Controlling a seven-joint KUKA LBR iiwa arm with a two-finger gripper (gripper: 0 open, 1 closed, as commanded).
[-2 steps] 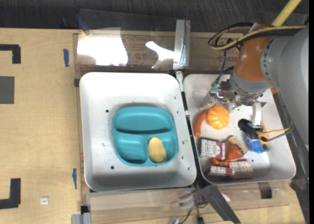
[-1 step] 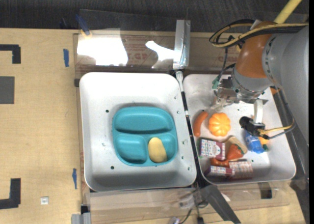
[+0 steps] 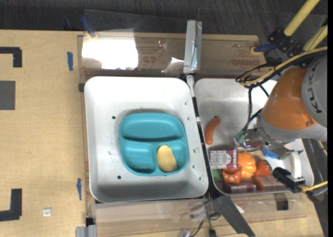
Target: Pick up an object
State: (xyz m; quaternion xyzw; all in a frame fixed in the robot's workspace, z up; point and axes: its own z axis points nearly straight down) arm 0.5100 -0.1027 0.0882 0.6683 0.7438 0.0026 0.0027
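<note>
The right bin (image 3: 223, 93) holds an orange sausage-shaped toy (image 3: 210, 129) near its left wall. At its front lie a small pink and white carton (image 3: 222, 157), an orange pepper-like toy (image 3: 246, 164) and red pieces (image 3: 232, 176), packed close together. My gripper (image 3: 253, 143) hangs under the orange-banded wrist, low over the right side of that pile, just above the orange pepper-like toy. The wrist hides most of the gripper. In the left bin (image 3: 104, 127) a teal divided plate (image 3: 151, 127) carries a yellow potato-like toy (image 3: 166, 158) in its front right compartment.
The arm's orange band (image 3: 289, 101) and cables (image 3: 260, 75) cover the right bin's right half. A clear plastic sheet and a metal bar (image 3: 192, 43) stand behind the bins. A cardboard-coloured bench top (image 3: 36, 127) stretches to the left.
</note>
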